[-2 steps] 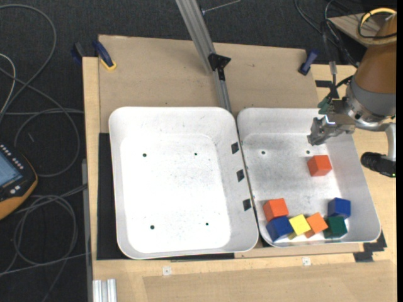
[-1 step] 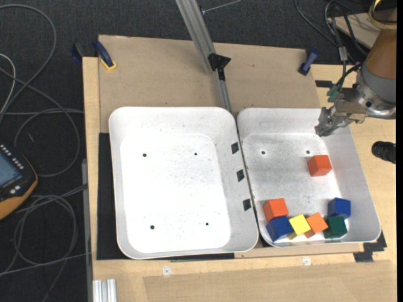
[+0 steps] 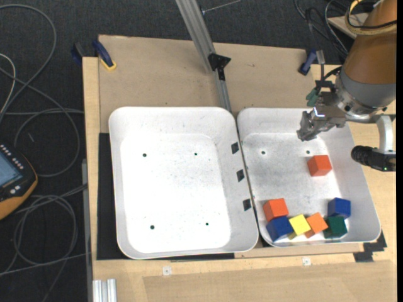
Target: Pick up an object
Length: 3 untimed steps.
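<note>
Hovering above the right bin, the fingers—state unclear—hang near an orange block; other blocks cluster below.

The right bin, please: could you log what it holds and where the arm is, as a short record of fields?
right bin: holds seven blocks
lone block: orange block, mid-bin, apart from the rest
front cluster: orange cube, blue block, yellow block, small orange block, green block, dark blue block
gripper: above the bin's back part, behind the lone block
left bin: beside it
</note>
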Tool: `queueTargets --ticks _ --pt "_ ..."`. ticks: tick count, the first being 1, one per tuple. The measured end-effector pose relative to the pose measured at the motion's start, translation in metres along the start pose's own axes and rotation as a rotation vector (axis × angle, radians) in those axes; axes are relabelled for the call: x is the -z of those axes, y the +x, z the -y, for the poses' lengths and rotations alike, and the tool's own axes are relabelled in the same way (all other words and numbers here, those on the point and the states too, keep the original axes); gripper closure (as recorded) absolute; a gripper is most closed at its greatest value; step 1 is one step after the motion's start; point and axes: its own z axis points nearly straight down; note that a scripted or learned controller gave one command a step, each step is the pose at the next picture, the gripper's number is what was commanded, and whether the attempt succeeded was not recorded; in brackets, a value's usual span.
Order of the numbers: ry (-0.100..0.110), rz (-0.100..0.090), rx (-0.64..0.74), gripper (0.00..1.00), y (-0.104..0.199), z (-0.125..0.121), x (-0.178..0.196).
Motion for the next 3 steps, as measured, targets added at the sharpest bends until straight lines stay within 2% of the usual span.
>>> queueTargets --ticks 1,3 --pt "0.0 -0.001 0.002 1.0 0.06 0.013 0.004" --pt "0.003 -0.001 0.001 1.0 0.161 0.037 -0.025"
